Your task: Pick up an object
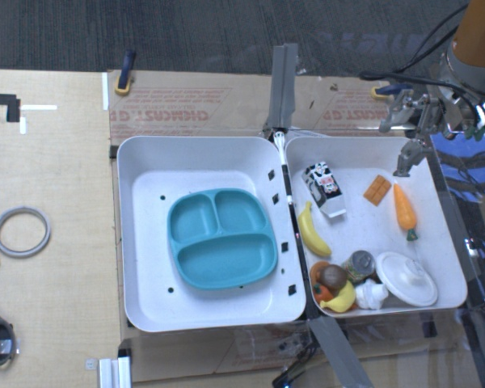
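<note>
The pale wooden bench is bearing two white bins; the left bin is holding a blue divided plate; the right bin is holding a banana, a carrot and other toys; the gripper is hanging at its far corner, nothing visibly between the fingers, open or closed I cannot tell.

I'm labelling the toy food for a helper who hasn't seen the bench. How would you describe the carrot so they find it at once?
Look in the right-hand bin, the one crowded with small items. Along its right side, below the gripper, lies the carrot. It is the long orange cone with a green stub at its lower end, unlike the flat orange cracker beside it.
</note>
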You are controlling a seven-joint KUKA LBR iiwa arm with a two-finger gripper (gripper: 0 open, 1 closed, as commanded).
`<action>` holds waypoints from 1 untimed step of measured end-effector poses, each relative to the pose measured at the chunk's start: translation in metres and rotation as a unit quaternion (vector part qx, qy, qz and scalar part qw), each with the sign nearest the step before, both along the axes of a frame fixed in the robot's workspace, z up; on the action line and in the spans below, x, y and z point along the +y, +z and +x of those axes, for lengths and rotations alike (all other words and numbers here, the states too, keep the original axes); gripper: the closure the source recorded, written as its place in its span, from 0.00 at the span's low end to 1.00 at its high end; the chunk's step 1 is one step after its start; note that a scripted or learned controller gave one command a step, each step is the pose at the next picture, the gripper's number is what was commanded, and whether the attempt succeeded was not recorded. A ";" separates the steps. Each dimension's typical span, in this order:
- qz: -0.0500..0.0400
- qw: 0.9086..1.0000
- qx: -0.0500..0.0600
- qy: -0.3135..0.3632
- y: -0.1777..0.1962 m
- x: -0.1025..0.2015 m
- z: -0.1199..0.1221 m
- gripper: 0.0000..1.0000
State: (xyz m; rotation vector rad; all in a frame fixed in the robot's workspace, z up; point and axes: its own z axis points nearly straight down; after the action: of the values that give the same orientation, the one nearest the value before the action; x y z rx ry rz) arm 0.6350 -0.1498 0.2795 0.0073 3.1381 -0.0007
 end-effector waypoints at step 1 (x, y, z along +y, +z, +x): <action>0.000 0.997 0.000 -0.074 -0.133 -0.036 -0.010 0.00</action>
State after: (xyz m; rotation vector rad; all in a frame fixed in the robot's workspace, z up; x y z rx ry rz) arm 0.6248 -0.1861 0.1461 0.2385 3.1299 -0.0009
